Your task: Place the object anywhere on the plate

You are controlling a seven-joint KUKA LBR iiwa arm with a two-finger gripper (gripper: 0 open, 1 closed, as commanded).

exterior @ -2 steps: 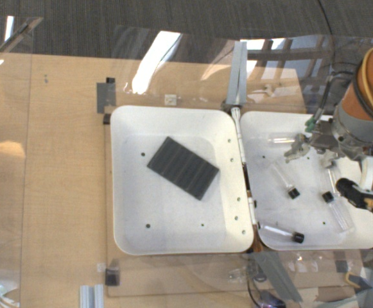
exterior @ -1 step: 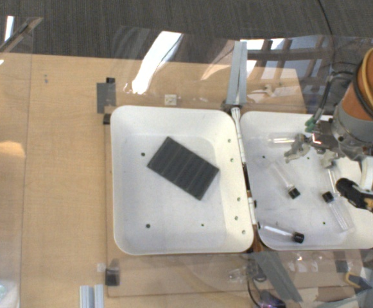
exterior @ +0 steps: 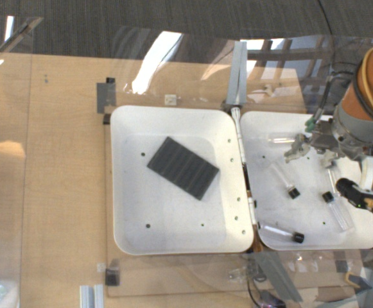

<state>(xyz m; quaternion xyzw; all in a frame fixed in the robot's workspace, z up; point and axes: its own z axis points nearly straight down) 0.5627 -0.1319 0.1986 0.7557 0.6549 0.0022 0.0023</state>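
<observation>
A dark grey ribbed rectangular plate (exterior: 183, 167) lies tilted in the left white bin (exterior: 128, 236). The right bin (exterior: 263, 124) holds several clear tubes with black caps. One tube (exterior: 285, 180) is near the middle, one (exterior: 338, 212) toward the right, and one (exterior: 280, 232) lies along the front wall. My gripper (exterior: 298, 147) hangs over the back part of the right bin, above and behind the middle tube. Nothing shows in its grasp.
A further clear tube (exterior: 280, 137) lies near the right bin's back wall, just left of the gripper. A grey divider bar (exterior: 237, 76) stands behind the gap between the bins. A transparent sheet covers the wooden bench around them.
</observation>
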